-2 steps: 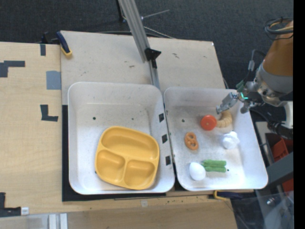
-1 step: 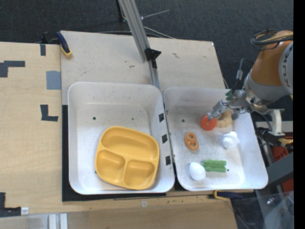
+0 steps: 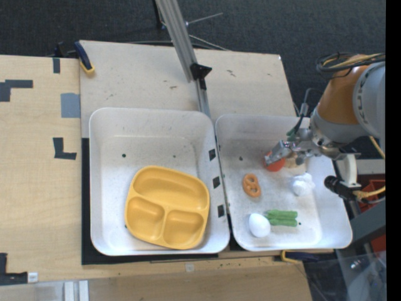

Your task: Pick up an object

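The arm entered from the right side of the camera view, its orange band above the wrist, and angled down and to the left into the right bin. The gripper sat low over the upper middle of that bin. A red-orange object lay directly at the gripper's tip, touching or just beneath it; whether it was actually gripped, and how wide the gripper stood, could not be told.

Other items in the right bin lay apart from the gripper: an orange pretzel-shaped piece near the bin's centre, a white crumpled object to its right, and a white egg-shaped object just beside a green object near the front wall.

The left bin held a yellow divided tray.
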